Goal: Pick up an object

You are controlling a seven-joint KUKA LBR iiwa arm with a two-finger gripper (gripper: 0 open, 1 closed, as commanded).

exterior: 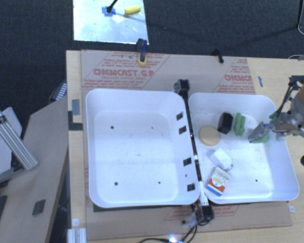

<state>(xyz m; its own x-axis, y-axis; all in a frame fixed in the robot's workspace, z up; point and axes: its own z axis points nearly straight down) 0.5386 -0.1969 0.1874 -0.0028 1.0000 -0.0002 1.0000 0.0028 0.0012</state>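
Nearest the camera, in the right bin (283, 189), a small red, white and blue carton (217, 181) is seen lying against the front-left corner, with a white block (221, 158) just behind it. Further back, a tan round disc (210, 135) rests close to the divider, and a black object (225, 122) and a green cylinder (238, 124) stand side by side beyond it. The left bin (99, 186) holds nothing that could be picked.

At the right bin's far right wall the gripper (258, 134) is placed low, with something green seen at its tip; whether that green piece is gripped or merely lies beneath cannot be told, nor can the state of the fingers be judged.

A failed pick is judged likely if the gripper is closed so near the wall: the bin's rim may be struck, or the green piece pushed aside instead of caught. The green cylinder nearby may also be knocked over.
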